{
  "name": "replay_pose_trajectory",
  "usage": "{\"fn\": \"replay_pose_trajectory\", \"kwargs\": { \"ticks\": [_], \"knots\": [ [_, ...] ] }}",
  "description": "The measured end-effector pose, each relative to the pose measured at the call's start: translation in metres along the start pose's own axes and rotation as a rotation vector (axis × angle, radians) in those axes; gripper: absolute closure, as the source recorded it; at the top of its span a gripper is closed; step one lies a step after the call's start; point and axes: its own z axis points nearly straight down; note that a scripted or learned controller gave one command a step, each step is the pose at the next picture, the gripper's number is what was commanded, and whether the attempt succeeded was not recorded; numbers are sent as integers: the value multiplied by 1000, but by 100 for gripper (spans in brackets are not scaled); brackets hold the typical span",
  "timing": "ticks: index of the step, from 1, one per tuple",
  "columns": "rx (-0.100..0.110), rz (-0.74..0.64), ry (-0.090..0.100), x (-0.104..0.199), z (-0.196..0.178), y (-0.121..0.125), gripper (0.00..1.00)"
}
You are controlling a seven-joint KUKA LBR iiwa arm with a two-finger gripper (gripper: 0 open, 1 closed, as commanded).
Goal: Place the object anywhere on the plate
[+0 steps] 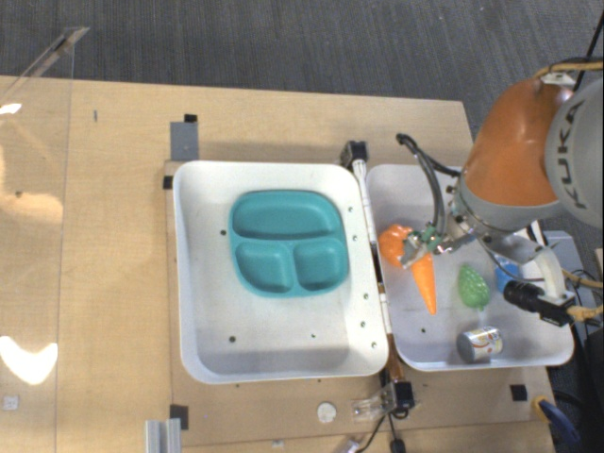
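silver can (479, 343), jaws' grip unclear

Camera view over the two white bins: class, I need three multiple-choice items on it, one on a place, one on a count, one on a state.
1. Where does the teal plate lie?
A. left bin
B. right bin
C. on the bench

2. How many compartments does the plate have?
A. two
B. three
C. five

3. How does the carrot sit?
A. standing upright
B. on the plate
C. lying flat in the right bin

Answers: 1 A, it lies in the left bin. 2 B, one long section above two smaller ones. 3 C, it lies flat beside the green object.
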Motion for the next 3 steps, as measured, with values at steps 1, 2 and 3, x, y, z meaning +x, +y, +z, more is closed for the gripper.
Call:
{"fn": "replay_pose_trajectory", "kwargs": {
  "ticks": [1, 2, 3],
  "knots": [
    [2, -114, 2, 15, 25, 64, 100],
    [3, -88, 3, 71, 24, 83, 100],
    [3, -88, 3, 71, 24, 83, 0]
  ]
}}
